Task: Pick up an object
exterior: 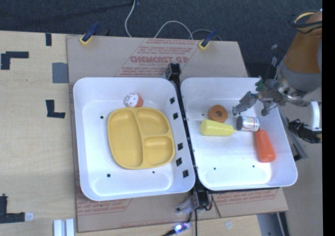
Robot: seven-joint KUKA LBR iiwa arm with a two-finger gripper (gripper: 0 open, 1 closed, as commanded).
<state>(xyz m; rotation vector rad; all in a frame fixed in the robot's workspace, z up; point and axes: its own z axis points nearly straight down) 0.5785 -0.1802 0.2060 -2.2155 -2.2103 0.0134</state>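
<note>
My claw (pixel 253 105) hangs at the right of the frame over the upper part of the right bin (pixel 277 180), fingers spread apart and gripping nothing, so I judge I am in the approach step with the pick not yet made. Just below me lies a small silver can (pixel 248 123) on its side, the nearest candidate; left of it are a brown doughnut (pixel 218 113) and a yellow wedge (pixel 216 128), and an orange carrot-like piece (pixel 264 146) lies lower right, close to the bin's right wall. Next I would need to drop straight down with the can between my fingers and close. The can touches or nearly touches the wedge's tip, so room on that side is tight. The left bin (pixel 84 125) holds a yellow divided plate (pixel 140 137) and a small ball (pixel 132 100), well apart from me
</note>
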